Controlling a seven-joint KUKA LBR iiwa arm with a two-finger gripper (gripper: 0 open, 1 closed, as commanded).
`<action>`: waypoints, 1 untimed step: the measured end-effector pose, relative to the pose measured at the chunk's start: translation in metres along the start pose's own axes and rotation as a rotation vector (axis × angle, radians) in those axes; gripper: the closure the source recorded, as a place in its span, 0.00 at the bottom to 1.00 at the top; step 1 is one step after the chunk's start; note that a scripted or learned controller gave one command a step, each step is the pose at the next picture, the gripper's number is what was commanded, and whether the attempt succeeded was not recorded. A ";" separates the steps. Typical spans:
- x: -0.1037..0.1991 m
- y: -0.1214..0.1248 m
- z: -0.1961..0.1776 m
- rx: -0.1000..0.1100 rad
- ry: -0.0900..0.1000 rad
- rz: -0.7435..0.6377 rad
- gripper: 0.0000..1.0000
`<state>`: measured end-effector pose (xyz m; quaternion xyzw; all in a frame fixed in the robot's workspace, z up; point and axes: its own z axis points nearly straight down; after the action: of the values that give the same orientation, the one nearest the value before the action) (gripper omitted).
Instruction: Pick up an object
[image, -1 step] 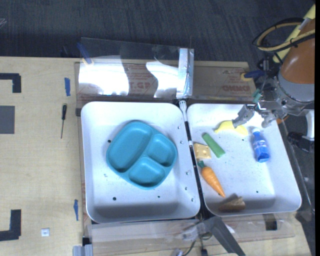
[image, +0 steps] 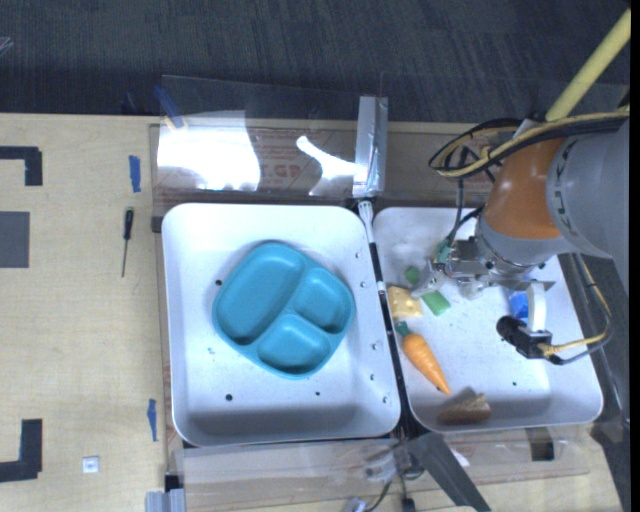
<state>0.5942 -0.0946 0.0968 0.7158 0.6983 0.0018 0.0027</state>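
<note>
White plastic bins sit side by side on the table (image: 70, 330), 2 of them, and their contents explain the arm's position. The left bin (image: 185, 400) carries a blue divided plate (image: 285, 308) lying flat near its centre, too broad to be a likely pick. The right bin (image: 580, 395) holds the small things: a carrot (image: 425, 362) lying at about 7 o'clock from the bin's middle, tip pointing toward 5 o'clock; a pale yellow piece (image: 402, 302) at 9 o'clock against the dividing wall; a small green block (image: 434, 301) just beside it; and a brown lump (image: 464, 406) at 6 o'clock near the front rim.

The grey arm (image: 590, 195), with its orange band, reaches in from 3 o'clock, and its end effector (image: 452, 262) hangs low over the bin's 10 o'clock area, just above the green block and near the yellow piece. I cannot tell its state, since the wrist hides its tips. Nothing can be seen held.

My judgement: the approach is aimed at the green block, with the yellow piece close enough to interfere.
</note>
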 end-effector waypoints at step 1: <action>-0.013 0.019 0.010 -0.001 -0.002 -0.230 0.00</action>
<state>0.6134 -0.1085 0.0870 0.6309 0.7759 0.0014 0.0039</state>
